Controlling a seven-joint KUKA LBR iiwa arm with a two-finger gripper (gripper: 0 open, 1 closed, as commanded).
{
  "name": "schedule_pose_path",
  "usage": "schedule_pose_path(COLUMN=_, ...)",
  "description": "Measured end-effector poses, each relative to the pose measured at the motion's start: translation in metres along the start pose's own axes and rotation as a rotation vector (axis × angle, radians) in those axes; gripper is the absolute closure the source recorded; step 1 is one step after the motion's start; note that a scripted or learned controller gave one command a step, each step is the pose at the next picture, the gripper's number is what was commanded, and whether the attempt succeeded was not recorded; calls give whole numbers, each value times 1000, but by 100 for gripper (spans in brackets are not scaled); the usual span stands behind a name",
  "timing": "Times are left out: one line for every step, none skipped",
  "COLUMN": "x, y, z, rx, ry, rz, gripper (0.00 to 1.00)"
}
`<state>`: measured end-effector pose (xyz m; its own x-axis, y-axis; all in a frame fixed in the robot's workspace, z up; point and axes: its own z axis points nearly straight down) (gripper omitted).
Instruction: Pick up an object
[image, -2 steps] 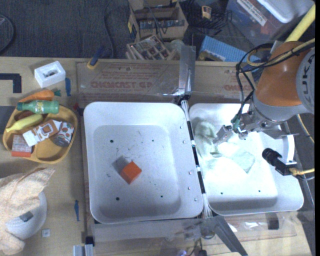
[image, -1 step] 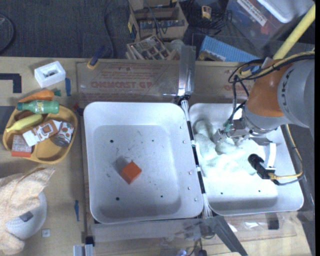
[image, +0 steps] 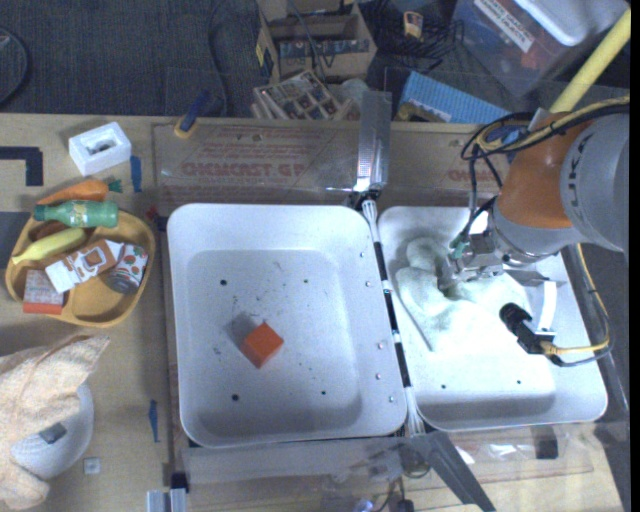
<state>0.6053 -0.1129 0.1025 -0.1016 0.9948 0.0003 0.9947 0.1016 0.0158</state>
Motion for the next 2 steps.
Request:
schedule_pose_path(x=0, y=0, z=0, rx=0, ry=0, rz=0, gripper=0)
schedule_pose_path(x=-2, y=0, z=-11, rx=-4, ry=-1, rz=4, gripper=100)
